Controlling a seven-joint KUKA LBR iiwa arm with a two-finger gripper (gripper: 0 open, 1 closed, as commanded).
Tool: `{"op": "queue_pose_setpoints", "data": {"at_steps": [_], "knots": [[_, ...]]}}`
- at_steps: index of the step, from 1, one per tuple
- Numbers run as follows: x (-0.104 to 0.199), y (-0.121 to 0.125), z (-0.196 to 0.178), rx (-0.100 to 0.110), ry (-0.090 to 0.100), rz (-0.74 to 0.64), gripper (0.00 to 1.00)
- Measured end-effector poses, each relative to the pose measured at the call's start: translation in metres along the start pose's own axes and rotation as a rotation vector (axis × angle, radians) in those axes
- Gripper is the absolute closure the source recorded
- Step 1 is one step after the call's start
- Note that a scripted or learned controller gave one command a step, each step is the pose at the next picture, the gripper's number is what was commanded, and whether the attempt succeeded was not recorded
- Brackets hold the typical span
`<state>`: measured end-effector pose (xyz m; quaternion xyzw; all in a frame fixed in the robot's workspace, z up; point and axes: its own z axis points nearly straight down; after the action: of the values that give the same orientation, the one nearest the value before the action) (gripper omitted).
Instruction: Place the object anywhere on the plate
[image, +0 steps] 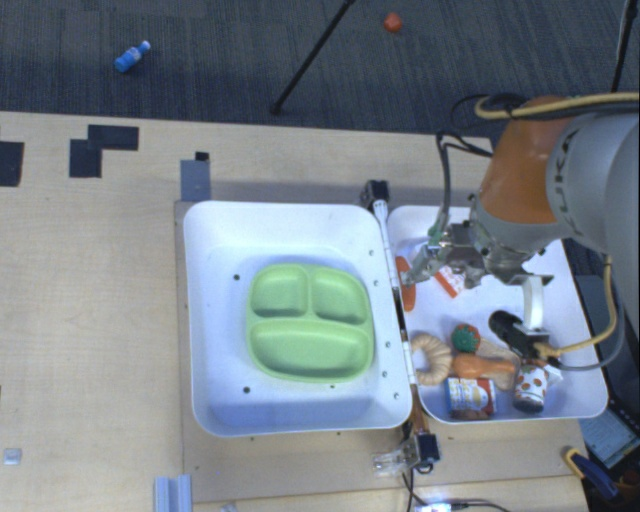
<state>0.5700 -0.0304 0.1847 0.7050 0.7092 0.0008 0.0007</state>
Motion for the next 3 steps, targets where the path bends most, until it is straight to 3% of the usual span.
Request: {"op": "queue_pose_setpoints", "data": {"at_steps": [3], "knots": [[0.0, 0.0, 0.0, 0.0, 0.0, 0.0, 0.0]]}}
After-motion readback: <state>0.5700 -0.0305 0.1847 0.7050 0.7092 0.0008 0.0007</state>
